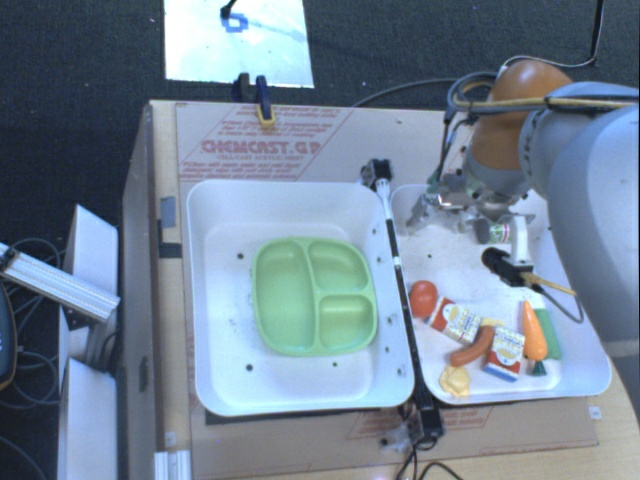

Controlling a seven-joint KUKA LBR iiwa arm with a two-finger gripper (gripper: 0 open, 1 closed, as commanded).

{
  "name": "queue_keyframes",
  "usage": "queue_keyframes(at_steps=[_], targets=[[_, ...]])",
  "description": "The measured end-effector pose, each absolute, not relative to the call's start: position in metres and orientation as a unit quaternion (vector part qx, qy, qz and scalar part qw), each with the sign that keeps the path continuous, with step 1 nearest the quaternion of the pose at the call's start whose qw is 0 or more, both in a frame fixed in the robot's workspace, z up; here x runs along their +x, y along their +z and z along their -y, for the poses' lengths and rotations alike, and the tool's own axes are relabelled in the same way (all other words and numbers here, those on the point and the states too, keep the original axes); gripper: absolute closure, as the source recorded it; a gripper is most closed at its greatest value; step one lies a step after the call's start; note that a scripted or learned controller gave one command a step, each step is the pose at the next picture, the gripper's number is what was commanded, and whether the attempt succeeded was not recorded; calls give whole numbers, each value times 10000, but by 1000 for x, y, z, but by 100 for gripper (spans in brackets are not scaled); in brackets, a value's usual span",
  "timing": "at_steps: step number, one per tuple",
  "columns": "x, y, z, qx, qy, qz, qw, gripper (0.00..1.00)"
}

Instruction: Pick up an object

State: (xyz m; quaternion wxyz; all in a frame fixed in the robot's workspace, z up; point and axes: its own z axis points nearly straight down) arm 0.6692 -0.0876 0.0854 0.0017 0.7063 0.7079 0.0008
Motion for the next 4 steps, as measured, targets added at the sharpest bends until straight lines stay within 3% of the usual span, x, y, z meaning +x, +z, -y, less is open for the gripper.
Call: queue_keyframes(at_steps=[4], targets=[[669,85,86,7057,4,-7085,14,0]])
